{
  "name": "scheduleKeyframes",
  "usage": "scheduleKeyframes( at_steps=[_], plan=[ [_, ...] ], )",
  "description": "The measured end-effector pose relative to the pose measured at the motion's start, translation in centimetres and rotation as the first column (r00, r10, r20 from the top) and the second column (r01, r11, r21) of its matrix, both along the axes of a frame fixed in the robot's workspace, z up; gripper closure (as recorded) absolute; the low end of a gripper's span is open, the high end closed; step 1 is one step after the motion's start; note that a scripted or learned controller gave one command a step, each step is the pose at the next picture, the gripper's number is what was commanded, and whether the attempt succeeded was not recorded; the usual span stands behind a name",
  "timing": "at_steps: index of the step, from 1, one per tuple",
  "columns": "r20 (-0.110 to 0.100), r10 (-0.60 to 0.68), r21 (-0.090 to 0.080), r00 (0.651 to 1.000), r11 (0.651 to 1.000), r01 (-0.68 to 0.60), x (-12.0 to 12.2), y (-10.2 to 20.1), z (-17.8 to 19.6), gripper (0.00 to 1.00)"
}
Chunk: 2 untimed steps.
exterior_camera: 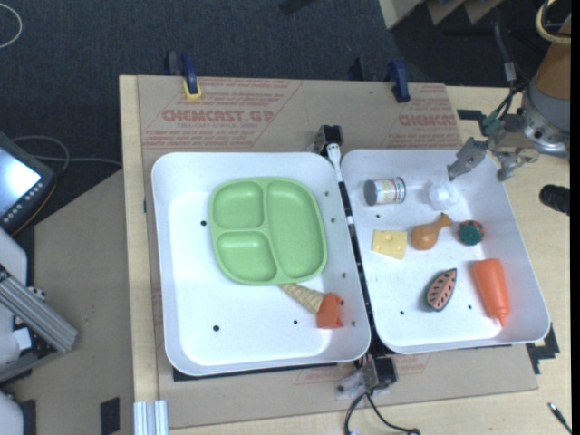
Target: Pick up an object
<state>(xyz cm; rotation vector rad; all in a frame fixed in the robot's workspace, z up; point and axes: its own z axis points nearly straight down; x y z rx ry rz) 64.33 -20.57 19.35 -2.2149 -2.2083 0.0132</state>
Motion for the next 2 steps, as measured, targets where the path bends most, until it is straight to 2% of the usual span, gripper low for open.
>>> scheduleKeyframes(
  at_steps=[1,2],
  plan=[
    [0.016,0.003,-0.004,1.0,1.0,-0.003,0.3,0.0,1.0,0.0],
    [0.009,0.003,-0.002,1.0,1.0,-0.003,0.1,0.0,-5.4,0.0]
  ],
)
